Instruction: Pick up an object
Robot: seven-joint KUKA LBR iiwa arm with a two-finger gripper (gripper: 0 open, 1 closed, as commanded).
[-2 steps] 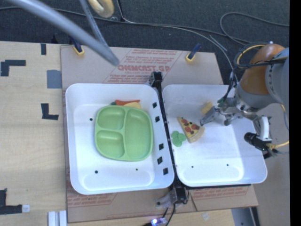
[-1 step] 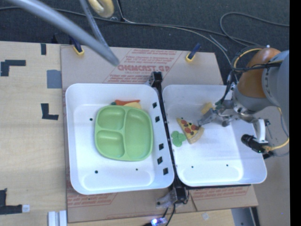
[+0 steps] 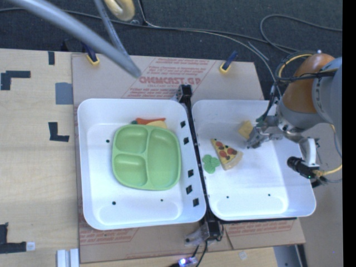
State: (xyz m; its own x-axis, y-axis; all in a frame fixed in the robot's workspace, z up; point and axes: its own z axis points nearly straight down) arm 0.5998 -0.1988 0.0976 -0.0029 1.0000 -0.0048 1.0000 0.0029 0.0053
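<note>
The claw [image 3: 255,140] hangs low in the right bin [image 3: 267,202], near its far edge, just beside a yellow block [image 3: 246,129]; I cannot tell how it stands. A pizza slice [image 3: 226,153] and a green piece [image 3: 209,163] lie by the bin's left wall. The left bin [image 3: 94,204] holds a green tray [image 3: 147,156], with orange and yellow pieces [image 3: 151,122] at its far edge

Two white bins sit side by side: the left bin [image 3: 92,149] and the right bin [image 3: 267,199]. One green divided plate [image 3: 147,156], one pizza slice [image 3: 226,153], one green piece [image 3: 209,163], one yellow piece [image 3: 246,129].
</note>
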